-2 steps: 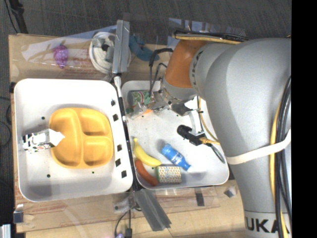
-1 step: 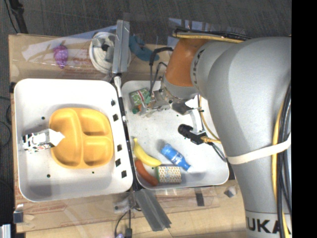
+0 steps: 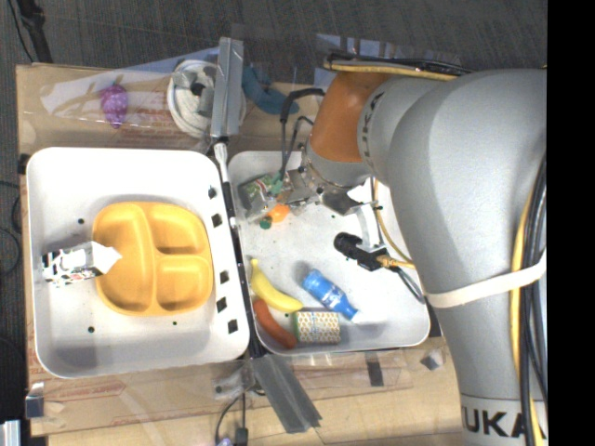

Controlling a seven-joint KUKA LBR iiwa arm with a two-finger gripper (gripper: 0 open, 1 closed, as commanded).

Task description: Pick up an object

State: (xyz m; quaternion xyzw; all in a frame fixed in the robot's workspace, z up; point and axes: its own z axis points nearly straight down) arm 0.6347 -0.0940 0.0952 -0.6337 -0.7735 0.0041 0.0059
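Grey arm [image 3: 465,203] looms closest, over the right white bin [image 3: 409,328]. Left to right: yellow divided plastic tray [image 3: 153,254] in the left white bin [image 3: 56,342]; then a small orange ball [image 3: 265,219] near the right bin's far-left corner, beside the gripper [image 3: 284,189], whose state I cannot tell. Likely light, firm and prone to roll, the ball wants pinching across its middle.

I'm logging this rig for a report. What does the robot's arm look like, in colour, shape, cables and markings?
The arm is bulky, rounded and grey, with an orange band above the wrist. White "UKA" lettering shows on its base. A pale strap crosses the body, and thin yellow and black cables run beside it toward the dark claw.
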